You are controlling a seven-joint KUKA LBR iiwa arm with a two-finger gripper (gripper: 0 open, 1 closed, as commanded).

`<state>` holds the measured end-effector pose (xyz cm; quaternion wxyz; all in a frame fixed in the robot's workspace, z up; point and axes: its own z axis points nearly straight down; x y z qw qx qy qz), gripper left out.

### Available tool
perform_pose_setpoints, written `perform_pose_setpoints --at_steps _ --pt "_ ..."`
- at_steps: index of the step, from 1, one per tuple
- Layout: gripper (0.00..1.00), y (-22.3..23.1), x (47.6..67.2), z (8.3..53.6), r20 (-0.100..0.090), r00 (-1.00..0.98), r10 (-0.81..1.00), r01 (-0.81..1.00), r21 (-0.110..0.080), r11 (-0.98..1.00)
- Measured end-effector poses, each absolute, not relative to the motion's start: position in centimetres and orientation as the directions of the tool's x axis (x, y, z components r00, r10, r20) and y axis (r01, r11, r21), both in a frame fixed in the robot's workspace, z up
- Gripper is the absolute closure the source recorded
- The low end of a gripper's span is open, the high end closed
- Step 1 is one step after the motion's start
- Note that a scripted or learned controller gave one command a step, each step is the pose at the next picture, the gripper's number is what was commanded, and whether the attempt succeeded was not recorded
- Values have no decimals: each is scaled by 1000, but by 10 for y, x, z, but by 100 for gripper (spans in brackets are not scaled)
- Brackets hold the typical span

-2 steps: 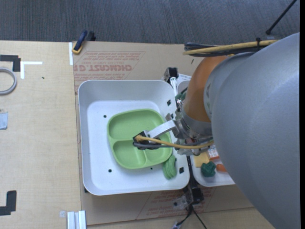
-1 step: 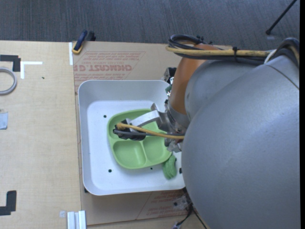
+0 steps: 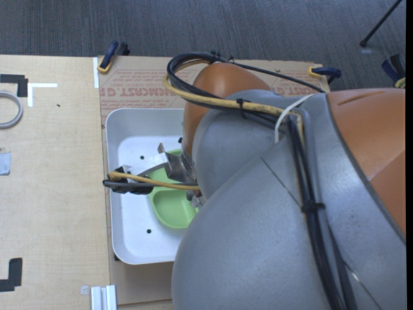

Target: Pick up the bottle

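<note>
Grey arm (image 3: 271,205) is hanging over the white bin (image 3: 129,237), hiding most of a green object (image 3: 169,206); hand (image 3: 171,166) state unclear, so any grasp is risking a miss

Light wood bench (image 3: 51,205); brown cardboard sheet (image 3: 148,86) flat on it; white bin (image 3: 122,231) atop cardboard; blue clamps (image 3: 111,52) at cardboard's far corners; black tape marks (image 3: 13,82) left of cardboard
</note>
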<state>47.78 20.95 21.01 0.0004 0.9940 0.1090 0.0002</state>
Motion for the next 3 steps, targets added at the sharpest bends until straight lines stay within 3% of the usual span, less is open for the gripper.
perform_pose_setpoints --at_steps 1,2,3 --pt "100 229 478 366 3 958 287 287 2 -958" --pt "100 190 477 291 -3 908 419 419 0 -908" --pt "100 151 478 418 0 894 448 448 2 -894"
